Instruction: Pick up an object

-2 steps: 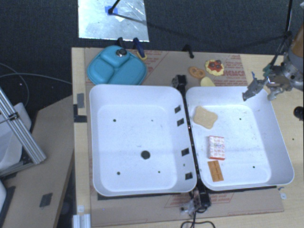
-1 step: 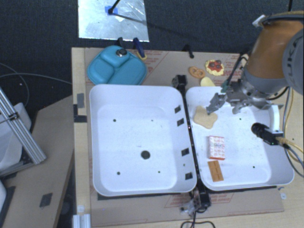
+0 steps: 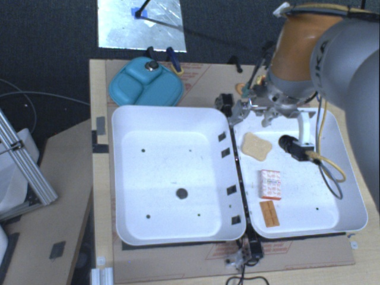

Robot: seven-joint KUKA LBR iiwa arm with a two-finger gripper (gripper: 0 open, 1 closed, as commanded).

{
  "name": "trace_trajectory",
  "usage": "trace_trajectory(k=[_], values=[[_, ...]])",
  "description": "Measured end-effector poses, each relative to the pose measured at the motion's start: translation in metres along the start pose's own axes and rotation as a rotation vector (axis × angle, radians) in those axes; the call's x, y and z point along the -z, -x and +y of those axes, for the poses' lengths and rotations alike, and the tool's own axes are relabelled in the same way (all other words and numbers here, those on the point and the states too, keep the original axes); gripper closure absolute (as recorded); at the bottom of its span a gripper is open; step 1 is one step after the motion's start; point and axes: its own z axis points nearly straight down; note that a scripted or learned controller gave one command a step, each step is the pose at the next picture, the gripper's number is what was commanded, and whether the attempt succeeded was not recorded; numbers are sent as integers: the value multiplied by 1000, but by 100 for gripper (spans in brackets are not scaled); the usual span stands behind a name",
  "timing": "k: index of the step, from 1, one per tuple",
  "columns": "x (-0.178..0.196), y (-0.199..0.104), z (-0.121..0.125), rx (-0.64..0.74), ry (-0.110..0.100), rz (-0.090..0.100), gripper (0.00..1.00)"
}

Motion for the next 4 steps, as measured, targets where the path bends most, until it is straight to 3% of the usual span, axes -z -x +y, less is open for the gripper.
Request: trace_trajectory(k=[1,2,3,4], values=[[-32,-59,4,-2,-5,0,0],[-32,-33,-82,-13,-11,-2,0],[-20,-34,-77,-10,-1,-1,100],[-8,-98,-126,-1,-6,2,100]])
